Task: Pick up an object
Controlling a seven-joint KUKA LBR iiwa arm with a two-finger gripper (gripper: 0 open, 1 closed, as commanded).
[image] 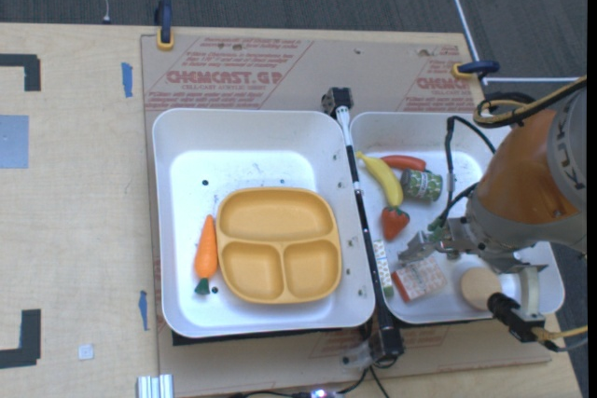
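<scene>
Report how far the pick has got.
Done: the arm has reached into the right bin, and the gripper sits low among the items, above the red-and-white packet and beside the strawberry. In hand: nothing visibly between its fingers. Left: grasp and lift; the banana, packet and strawberry all lie in the bin.

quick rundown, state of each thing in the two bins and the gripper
orange divided plate: flat in the left bin, right way up
carrot: lying beside the plate's left edge
banana: lying in the right bin
strawberry: lying below the banana
small jar: on its side by the banana
red-and-white packet: flat on the bin floor
gripper: low over the packet, holding nothing visible
</scene>
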